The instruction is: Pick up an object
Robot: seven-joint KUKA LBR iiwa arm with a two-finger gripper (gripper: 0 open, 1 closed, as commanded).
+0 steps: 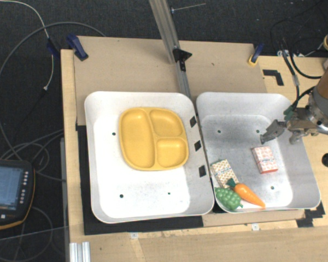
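Note:
The right bin (235,113) holds a small red and white box (265,159) near its middle right. A small patterned carton (224,172), a green bumpy toy (228,198) and an orange carrot (249,194) lie together by its front left corner. My gripper (282,134) hangs over the bin's right side, just beyond and slightly right of the red and white box. It is open, its two dark fingers spread apart with nothing between them.
A yellow divided plate (153,137) lies in the left bin (104,162). A metal post (167,21) slants down to the gap between the bins. Cables (295,64) trail at the back right, and a tablet (8,190) sits off the bench at left.

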